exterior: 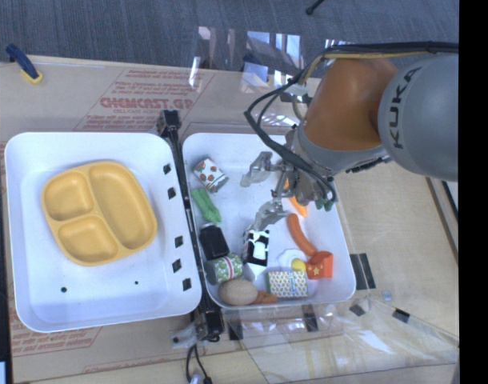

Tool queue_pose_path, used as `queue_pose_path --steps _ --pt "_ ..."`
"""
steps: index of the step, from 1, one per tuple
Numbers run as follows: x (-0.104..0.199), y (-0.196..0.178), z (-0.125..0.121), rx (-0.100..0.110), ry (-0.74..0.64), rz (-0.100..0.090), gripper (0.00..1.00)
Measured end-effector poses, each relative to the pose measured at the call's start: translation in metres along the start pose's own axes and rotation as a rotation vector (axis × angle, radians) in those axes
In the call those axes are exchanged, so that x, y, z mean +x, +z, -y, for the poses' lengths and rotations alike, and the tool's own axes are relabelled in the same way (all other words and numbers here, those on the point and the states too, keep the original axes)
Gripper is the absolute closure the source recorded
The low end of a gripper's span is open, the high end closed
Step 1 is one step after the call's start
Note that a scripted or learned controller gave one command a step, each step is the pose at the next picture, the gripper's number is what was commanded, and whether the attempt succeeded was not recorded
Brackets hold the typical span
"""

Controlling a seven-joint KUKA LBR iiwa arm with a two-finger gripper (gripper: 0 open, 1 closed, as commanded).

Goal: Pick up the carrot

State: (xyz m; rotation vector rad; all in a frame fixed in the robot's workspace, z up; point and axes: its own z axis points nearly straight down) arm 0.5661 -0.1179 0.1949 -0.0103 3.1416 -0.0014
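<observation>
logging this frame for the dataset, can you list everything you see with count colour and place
left bin: 1, white, left half of bench
divided plate: 1, yellow, three compartments, in left bin
right bin: 1, white, right of left bin
carrot: 1, orange, right side of right bin
green vegetable: 1, green, left side of right bin
small patterned can: 1, white with red and green, upper left of right bin
black block: 1, black, below green vegetable
black-and-white carton: 1, middle of right bin
red box: 1, red, lower right of right bin
egg-shaped item: 1, beige, bottom edge of right bin
clamp: 1, blue and yellow, bench's top left corner
arm: 1, grey with orange band, from right
gripper: 1, metal, over right bin
</observation>
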Motion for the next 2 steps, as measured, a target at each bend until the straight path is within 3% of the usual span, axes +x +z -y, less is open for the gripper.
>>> queue_pose_path --steps 1,2 --pt "-0.051 0.106 0.057 -0.002 0.011 -0.005 0.00" --pt "-0.055 0.091 0.054 0.000 0.002 0.006 1.00"
